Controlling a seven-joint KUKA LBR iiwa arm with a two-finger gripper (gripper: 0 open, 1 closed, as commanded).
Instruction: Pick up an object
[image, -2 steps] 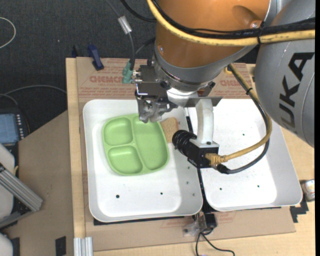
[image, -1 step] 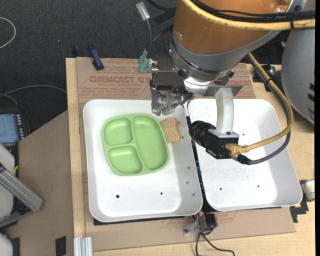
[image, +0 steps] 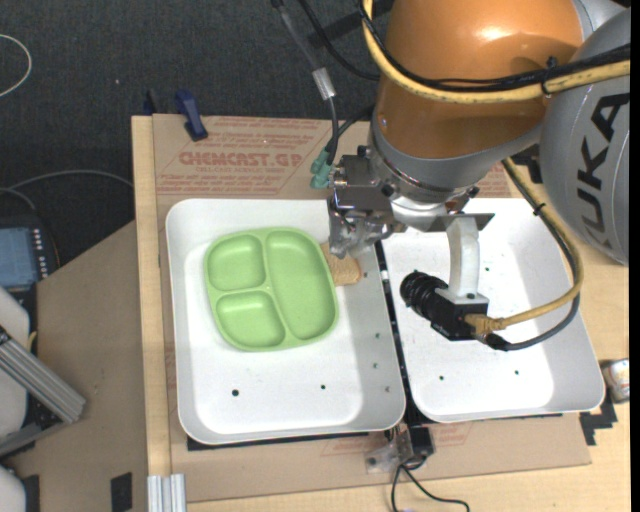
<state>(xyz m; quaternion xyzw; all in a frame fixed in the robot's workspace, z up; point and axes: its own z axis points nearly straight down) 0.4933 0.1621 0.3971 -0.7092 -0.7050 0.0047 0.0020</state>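
A small tan object (image: 346, 270) lies on the floor of the left bin (image: 190, 330), directly beneath the gripper (image: 348, 240) and apparently touching its tips; how it sits against them cannot be made out. Whether the gripper is released or clenched cannot be told either, since the metal wrist block and the arm's orange band (image: 470, 70) cover it from above. The view does not show the object lifted or clamped.

Just to the gripper's left, and nearly touching the tan object, sits a green divided plate (image: 270, 290) with three compartments, lying flat in the middle of the same bin. To the gripper's right, across the seam where the two bins meet, the right bin (image: 540, 370) has a black camera-like unit (image: 440, 305) hanging over it on a white bracket, with a yellow cable (image: 545, 305) looping away from it. Behind the gripper, past the bins' far rims, the brown tabletop (image: 240, 155) carries red printed lettering, and a blue clip (image: 190, 113) sits at its far edge.
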